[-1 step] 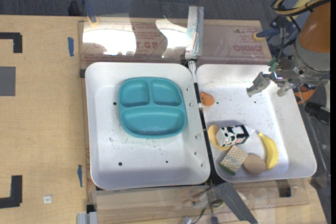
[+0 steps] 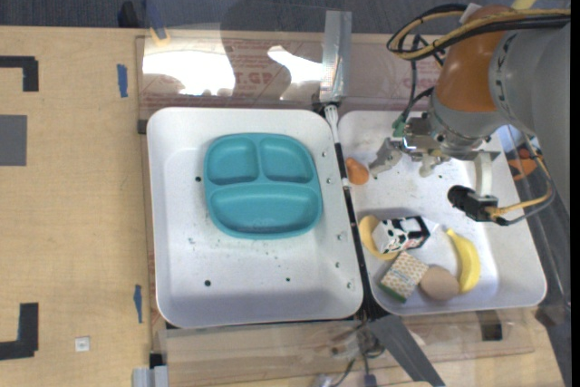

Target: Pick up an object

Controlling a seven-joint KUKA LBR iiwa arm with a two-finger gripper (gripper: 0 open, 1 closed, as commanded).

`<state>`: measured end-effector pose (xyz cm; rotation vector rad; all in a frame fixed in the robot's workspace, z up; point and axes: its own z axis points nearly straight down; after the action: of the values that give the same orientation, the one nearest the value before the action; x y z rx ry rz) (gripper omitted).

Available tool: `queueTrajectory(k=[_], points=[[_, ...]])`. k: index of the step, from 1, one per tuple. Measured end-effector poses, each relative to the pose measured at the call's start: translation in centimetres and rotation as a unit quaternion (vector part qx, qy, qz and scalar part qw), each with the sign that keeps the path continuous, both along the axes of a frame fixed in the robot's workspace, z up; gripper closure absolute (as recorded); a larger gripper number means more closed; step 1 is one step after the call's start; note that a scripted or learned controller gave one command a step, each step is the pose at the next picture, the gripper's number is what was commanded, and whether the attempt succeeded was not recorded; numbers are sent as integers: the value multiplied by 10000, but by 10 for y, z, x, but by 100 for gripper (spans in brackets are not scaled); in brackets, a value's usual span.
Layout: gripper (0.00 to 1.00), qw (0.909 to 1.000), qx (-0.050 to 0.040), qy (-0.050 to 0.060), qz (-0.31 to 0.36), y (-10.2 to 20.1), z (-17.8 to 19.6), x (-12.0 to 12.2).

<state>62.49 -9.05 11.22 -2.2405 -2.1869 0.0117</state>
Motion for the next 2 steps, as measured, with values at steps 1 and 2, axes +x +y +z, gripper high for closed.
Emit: queueTrajectory(k=[1,2], points=[[0,9961,-8,-95,882,11,115,-69],[0,9995,-7,-34,302,-40,43,-79]])
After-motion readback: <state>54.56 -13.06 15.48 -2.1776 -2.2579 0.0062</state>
